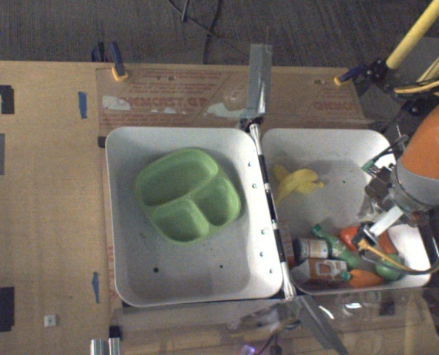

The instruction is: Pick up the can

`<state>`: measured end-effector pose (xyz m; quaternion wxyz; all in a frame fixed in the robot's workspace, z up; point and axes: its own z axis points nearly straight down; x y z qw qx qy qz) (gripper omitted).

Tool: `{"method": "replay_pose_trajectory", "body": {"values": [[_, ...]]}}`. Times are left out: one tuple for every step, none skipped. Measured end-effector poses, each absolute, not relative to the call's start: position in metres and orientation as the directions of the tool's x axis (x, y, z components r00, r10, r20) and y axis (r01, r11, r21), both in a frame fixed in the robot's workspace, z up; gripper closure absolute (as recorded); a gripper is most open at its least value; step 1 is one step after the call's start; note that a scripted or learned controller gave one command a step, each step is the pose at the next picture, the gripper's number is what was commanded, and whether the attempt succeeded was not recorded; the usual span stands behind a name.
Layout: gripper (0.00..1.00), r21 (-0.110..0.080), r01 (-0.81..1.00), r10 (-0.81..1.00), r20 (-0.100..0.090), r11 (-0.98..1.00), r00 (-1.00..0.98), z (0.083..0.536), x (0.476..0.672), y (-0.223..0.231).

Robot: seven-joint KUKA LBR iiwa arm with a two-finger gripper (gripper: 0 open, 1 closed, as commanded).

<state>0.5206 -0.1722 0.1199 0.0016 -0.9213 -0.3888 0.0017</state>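
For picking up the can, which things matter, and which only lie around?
Belong to the job:
can
gripper
right bin

Just lying about:
green plate in the left bin
yellow toy
carrot
red toy

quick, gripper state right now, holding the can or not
Gripper: cannot be told whether open or closed; it sits low in the right bin over the pile of items beside the can, with no can seen in its grasp.
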Motion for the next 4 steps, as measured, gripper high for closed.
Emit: {"method": "replay_pose_trajectory", "body": {"values": [[1.00, 0.008, 0.736, 0.736, 0.005, -0.677, 0.677, 0.091, 0.488, -0.176], [0.00, 0.006, 0.738, 0.738, 0.008, -0.675, 0.675, 0.090, 0.488, -0.174], [0.00, 0.008, 0.531, 0.531, 0.007, -0.847, 0.847, 0.089, 0.523, -0.108], [0.00, -0.002, 0.432, 0.432, -0.002, -0.902, 0.902, 0.208, 0.623, -0.101]]}}
